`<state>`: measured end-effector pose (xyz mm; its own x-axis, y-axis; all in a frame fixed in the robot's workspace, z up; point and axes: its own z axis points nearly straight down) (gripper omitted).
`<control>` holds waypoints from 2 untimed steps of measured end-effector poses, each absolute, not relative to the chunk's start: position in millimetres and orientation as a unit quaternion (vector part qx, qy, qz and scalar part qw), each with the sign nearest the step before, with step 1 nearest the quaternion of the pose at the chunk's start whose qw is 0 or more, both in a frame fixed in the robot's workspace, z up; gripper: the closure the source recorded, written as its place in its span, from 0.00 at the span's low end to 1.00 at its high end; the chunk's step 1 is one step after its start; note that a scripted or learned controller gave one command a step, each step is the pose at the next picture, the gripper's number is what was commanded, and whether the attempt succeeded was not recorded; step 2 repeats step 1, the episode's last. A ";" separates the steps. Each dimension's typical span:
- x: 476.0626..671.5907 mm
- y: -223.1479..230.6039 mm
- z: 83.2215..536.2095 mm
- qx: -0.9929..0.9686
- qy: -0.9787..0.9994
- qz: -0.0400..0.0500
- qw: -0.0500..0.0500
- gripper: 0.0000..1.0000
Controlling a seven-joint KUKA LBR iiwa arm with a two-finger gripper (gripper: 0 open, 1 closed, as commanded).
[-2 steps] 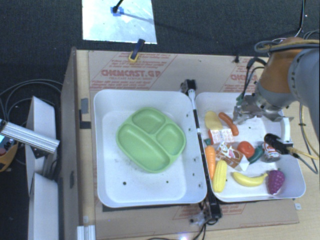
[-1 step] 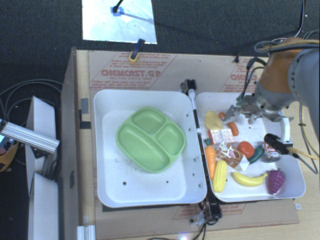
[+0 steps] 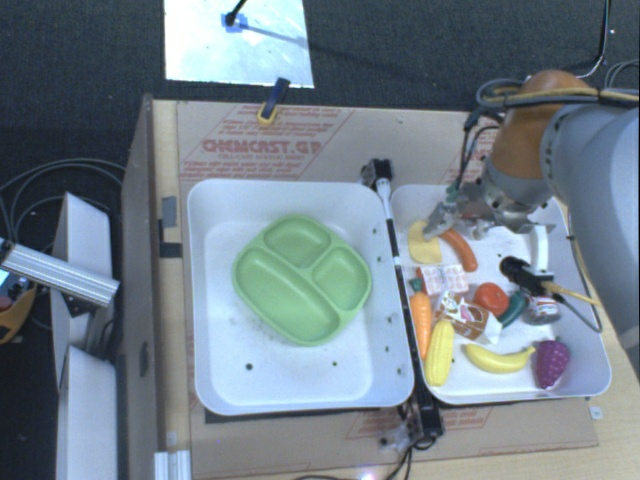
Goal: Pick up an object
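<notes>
Hovering gripper (image 3: 447,218) just above orange sausage (image 3: 460,249), nothing gripped.

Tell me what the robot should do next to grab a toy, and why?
Probably lower a little toward the orange sausage. The end effector hangs over the back of the right bin, just above that sausage, with nothing visibly between its fingers. The sausage seems the closest toy.

You look down at a slant from one fixed camera above the desk (image 3: 300,133), far enough back to take in both white bins (image 3: 215,298) and the dark floor (image 3: 70,68) beyond its far edge.
</notes>
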<state>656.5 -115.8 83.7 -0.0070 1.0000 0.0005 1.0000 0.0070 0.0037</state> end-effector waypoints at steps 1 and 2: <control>656.4 -116.9 96.0 0.705 0.710 0.002 0.002 1.00; 656.4 -116.9 96.0 0.705 0.710 0.002 0.002 1.00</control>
